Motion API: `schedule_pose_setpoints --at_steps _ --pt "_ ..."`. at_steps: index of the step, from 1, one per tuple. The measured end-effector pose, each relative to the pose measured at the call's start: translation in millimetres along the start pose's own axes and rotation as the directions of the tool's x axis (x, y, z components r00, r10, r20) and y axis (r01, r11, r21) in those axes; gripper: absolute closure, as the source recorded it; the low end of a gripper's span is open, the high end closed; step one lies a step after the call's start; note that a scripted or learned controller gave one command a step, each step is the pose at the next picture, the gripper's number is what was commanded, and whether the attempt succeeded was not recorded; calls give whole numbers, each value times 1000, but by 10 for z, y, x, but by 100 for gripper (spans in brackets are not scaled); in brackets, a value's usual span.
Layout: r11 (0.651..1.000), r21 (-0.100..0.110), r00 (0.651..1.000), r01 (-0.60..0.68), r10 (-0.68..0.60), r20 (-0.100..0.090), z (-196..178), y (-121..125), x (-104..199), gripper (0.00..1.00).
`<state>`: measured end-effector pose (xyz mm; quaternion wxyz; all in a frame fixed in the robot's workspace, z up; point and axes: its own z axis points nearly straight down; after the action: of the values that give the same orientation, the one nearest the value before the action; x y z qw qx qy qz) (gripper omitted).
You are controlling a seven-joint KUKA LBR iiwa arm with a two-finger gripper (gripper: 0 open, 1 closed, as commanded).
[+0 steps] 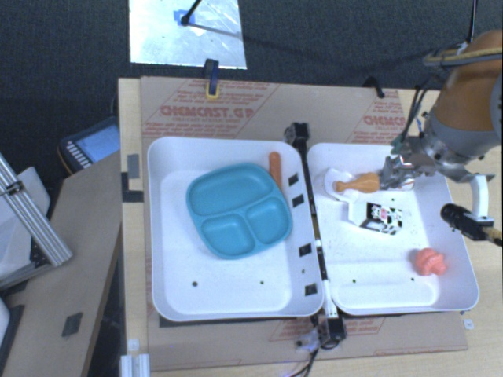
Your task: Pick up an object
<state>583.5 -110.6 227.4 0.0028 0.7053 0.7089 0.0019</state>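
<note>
Reaching in from the right, the arm (464, 100) lowers its jaws, state unclear, at the tan toy (357, 184).

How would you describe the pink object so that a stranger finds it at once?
Look in the right bin, at its near right corner. The pink object lies there alone, a small lumpy blob, apart from the black-and-white item.

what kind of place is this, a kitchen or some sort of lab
Most likely a robotics lab bench, not a kitchen: a robot arm reaches over two white bins holding toy-like items, such as a blue divided plate, on a cardboard sheet.
</note>
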Motion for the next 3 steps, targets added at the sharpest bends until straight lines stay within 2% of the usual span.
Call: schedule_pose_setpoints --at_steps 1,2,3 --pt "1000 0 1000 0 0 0 -468 -42 -43 100" --pt "1000 2 1000 0 0 0 -674 -30 -45 100" --pt "1000 6 1000 3 -3 -2 -620 -174 438 100"
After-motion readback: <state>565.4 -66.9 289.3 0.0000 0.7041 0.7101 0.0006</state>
